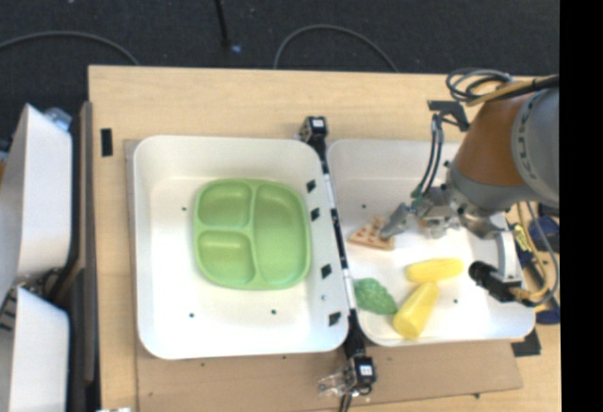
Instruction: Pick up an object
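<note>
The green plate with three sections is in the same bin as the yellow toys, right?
No. The camera view shows the green sectioned plastic plate alone in the left white bin; the two yellow toys lie in the right white bin.

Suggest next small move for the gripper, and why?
Probably a short descent onto the tan waffle-like piece. The gripper sits at its right edge in the right bin, with nothing seen between its fingers; the yellow pieces lie farther off.
</note>
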`<state>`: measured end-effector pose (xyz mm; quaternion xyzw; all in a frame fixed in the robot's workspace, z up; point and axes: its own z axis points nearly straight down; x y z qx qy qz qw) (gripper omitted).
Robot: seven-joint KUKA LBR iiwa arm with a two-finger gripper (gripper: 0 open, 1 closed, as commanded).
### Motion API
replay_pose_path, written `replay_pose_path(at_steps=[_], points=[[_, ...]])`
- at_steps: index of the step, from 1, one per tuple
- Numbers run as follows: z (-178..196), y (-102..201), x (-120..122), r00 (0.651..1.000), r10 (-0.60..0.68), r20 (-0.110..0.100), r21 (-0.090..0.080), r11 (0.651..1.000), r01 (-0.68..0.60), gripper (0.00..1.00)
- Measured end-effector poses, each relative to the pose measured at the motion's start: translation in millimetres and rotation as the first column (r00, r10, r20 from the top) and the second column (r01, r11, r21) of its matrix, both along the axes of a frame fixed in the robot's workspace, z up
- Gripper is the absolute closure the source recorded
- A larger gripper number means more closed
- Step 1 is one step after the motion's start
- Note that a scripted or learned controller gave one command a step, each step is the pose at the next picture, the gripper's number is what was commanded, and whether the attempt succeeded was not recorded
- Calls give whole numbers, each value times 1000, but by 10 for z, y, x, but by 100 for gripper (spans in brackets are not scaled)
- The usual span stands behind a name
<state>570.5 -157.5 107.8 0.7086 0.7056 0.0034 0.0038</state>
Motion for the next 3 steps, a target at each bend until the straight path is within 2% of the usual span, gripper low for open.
replay_pose_path(at_steps=[1,2,3], points=[[127,-10,22,1000,-4,9,-2,1000,4,100],[594,-8,109,1000,7,-5,-2,1000,-7,100],[963,-23,119,1000,7,-6,-1,1000,-7,100]])
